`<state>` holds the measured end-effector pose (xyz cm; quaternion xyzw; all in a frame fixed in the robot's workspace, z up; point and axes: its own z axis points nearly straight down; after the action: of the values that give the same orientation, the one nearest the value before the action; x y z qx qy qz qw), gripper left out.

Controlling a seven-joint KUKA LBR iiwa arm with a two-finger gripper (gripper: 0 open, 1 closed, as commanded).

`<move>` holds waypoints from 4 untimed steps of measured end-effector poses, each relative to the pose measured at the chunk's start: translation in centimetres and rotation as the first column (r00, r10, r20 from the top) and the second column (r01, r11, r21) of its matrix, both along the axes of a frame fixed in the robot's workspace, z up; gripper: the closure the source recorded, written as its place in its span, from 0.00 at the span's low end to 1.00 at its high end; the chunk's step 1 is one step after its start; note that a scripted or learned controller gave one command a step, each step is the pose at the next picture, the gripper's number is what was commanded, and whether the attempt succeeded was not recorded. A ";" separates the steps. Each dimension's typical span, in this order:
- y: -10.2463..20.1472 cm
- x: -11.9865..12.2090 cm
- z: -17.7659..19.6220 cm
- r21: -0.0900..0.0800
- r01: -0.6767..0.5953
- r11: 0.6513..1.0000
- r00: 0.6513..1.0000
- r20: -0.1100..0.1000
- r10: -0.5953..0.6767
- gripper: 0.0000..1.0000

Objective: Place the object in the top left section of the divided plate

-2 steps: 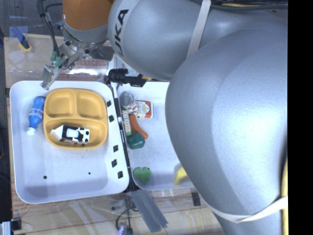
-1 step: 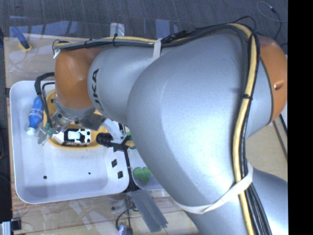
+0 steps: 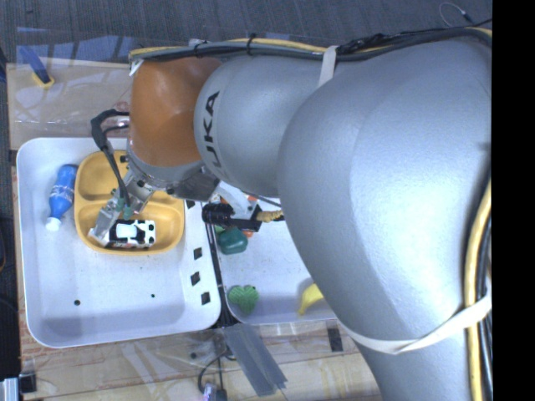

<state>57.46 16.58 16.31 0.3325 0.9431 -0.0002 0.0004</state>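
Wooden bench [image 3: 125, 359] w/ clear plastic sheet over it, carries two shallow white bins side by side. Left bin [image 3: 50, 307] sits on bench's left part; right bin [image 3: 276, 261] touches it along the middle, mostly hidden under the arm. Blue tape strip [image 3: 35, 65] on bench top-left, behind left bin. Grey flat bracket [image 3: 255, 357] lies on bench at front, just below where the bins meet.
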 end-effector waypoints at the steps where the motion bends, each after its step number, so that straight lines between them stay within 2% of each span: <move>1: 4.3 1.4 10.5 0.000 0.141 0.990 0.990 0.000 -0.141 0.00; 2: -1.8 -0.9 2.8 -0.001 0.115 0.993 0.993 -0.003 -0.115 0.00; 3: 4.1 -3.7 -3.2 0.001 0.075 0.997 0.997 0.000 -0.075 0.00; 4: 4.0 -3.7 -2.2 0.001 0.074 0.997 0.997 0.000 -0.074 1.00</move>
<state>53.80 20.59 14.06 0.3671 0.9302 0.0000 0.0003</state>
